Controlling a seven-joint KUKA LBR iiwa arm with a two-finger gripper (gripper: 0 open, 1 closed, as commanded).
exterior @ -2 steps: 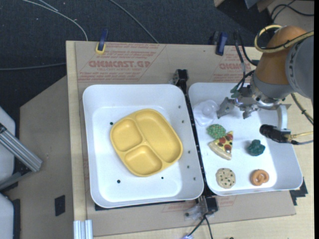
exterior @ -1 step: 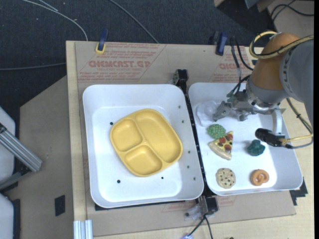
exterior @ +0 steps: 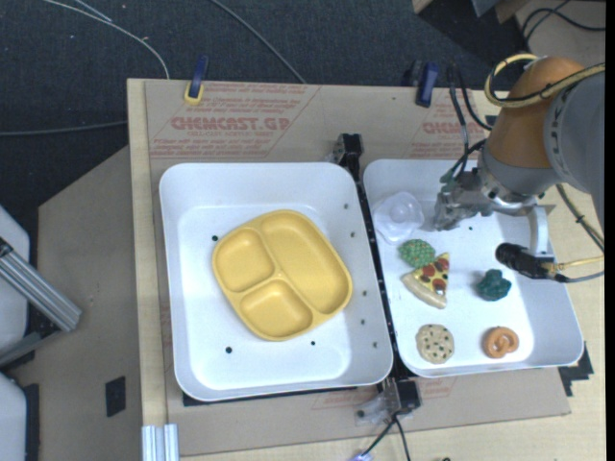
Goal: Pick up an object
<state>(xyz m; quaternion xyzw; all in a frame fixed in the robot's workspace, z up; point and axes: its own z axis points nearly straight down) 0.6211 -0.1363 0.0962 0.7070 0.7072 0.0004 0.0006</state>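
Left bin: yellow divided plate. Right bin: clear cup, pizza slice, cookie, donut, broccoli, teal toy. Pincer state: can't tell.

The two white bins looked like smooth, faintly glossy plastic. The yellow divided plate was matt plastic, the desk bare printed cardboard, the floor rough dark carpet.
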